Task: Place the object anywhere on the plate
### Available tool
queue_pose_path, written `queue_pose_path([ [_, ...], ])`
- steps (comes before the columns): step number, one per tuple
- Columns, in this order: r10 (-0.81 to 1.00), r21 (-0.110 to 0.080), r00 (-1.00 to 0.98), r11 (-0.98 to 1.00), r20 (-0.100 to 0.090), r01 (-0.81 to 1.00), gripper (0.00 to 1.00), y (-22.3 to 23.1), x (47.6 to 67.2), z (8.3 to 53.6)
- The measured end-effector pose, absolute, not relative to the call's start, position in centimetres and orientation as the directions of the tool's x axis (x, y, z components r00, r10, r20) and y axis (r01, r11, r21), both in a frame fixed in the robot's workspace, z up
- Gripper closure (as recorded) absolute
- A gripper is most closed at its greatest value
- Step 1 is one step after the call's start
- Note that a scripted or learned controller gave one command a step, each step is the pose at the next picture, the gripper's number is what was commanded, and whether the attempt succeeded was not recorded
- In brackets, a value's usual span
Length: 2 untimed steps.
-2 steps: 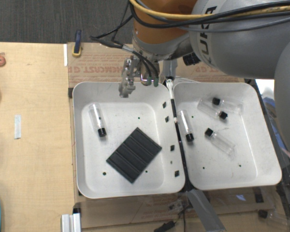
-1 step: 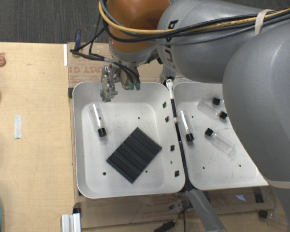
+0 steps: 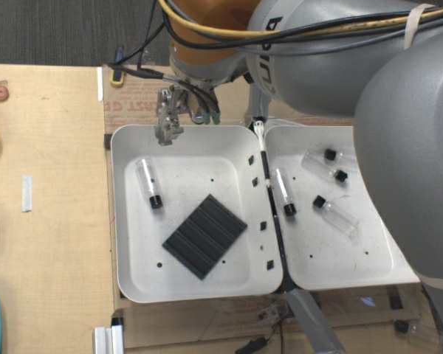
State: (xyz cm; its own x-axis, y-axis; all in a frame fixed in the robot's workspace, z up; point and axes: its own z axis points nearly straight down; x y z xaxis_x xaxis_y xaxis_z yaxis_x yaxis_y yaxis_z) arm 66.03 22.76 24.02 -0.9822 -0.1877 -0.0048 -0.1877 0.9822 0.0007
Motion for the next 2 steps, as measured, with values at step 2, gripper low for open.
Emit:
queue_pose_path([
  [2, -0.317, 0.0, -0.948, 0.948, -0.003, -0.317, 1.0, 17.3, 65.8, 30.1],
])
